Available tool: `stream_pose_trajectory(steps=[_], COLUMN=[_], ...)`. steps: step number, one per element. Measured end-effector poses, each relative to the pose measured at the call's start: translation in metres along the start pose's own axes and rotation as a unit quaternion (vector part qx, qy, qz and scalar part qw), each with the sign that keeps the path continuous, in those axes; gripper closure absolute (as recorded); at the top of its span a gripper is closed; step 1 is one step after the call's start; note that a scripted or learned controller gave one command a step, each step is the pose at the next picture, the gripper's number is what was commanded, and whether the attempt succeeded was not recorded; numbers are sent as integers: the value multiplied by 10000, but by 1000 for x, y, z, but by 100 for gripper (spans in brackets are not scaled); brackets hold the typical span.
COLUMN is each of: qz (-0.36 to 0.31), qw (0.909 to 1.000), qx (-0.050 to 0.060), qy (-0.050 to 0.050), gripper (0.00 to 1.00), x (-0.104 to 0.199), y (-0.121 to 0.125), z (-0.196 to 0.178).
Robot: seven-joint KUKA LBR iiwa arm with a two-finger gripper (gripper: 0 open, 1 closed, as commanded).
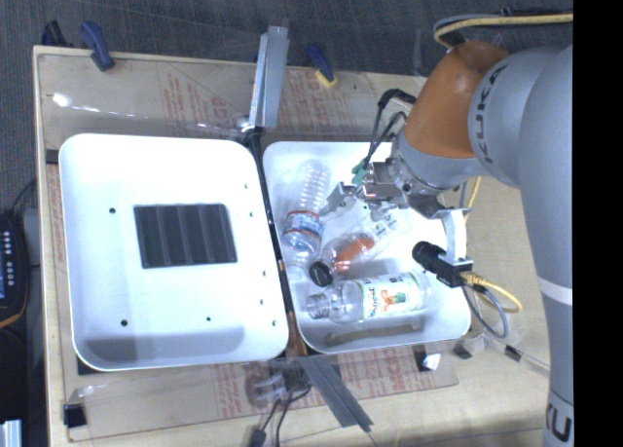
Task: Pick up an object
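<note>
A pale wooden bench [506, 241] stands on a dark floor and carries two white bins. The left bin [97, 241] has a dark ribbed panel [185, 235] in it. The right bin [453, 323] holds clear plastic bottles. The gripper [362, 197] is low over this bin; its state I cannot tell. One bottle with an orange part [350, 252] lies just below it, and a labelled bottle [384, 297] lies nearer the front wall.

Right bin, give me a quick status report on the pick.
End effector low over right bin. Bottles clustered beneath: clear bottle, orange-tinted bottle, labelled bottle. Nothing visibly gripped. Left bin holds dark grate.
</note>
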State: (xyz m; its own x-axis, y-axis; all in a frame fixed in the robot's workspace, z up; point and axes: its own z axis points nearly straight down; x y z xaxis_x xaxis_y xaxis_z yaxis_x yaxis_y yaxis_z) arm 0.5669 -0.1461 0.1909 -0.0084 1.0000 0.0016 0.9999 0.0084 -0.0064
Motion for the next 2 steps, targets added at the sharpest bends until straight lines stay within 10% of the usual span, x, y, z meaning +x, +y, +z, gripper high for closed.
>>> stream_pose_trajectory(steps=[2], qz=[-581], qw=[9980], qx=[-261], qy=[47], gripper=[0], x=[-31], y=[-26], z=[74])
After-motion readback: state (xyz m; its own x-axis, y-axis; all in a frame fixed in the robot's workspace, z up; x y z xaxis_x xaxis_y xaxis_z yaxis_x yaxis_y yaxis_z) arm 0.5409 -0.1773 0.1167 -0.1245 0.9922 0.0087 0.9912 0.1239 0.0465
